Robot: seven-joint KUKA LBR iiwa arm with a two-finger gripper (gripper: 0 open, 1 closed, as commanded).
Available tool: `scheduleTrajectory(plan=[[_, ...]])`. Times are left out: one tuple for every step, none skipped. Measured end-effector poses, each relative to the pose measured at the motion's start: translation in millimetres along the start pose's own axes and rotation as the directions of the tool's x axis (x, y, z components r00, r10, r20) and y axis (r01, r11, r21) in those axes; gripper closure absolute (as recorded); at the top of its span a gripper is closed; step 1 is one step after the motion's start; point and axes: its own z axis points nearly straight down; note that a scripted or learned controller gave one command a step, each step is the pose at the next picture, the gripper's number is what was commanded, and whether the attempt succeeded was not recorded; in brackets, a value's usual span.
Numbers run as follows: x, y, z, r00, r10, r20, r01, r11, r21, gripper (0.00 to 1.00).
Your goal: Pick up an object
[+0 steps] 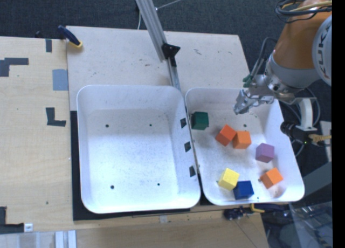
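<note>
Orange, purple, yellow, blue and green blocks [241, 139] lay scattered in the right bin [285, 150]. At their one o'clock hung the gripper [242, 104], holding nothing; whether it was open could not be told. At nine o'clock sat the left bin [86, 133].

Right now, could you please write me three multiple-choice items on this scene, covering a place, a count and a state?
1. Where do the blocks lie?
A. left bin
B. right bin
C. bare bench

2. How many orange blocks are there?
A. one
B. three
C. five

3. How does the yellow block stand to the blue block?
A. touching it
B. far from it
C. stacked under it

Answers:
1 B, the green block and all the others lie in the right bin.
2 B, two sit together, one apart.
3 A, the yellow block meets the blue block side by side.
</note>
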Motion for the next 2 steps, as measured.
scheduleTrajectory(plan=[[55.7,-1.8,16.5,1.0,0.001,0.0,-0.001,1.0,0.003,1.0],[103.1,-2.1,27.3,1.0,0.001,0.0,-0.001,1.0,0.003,1.0]])
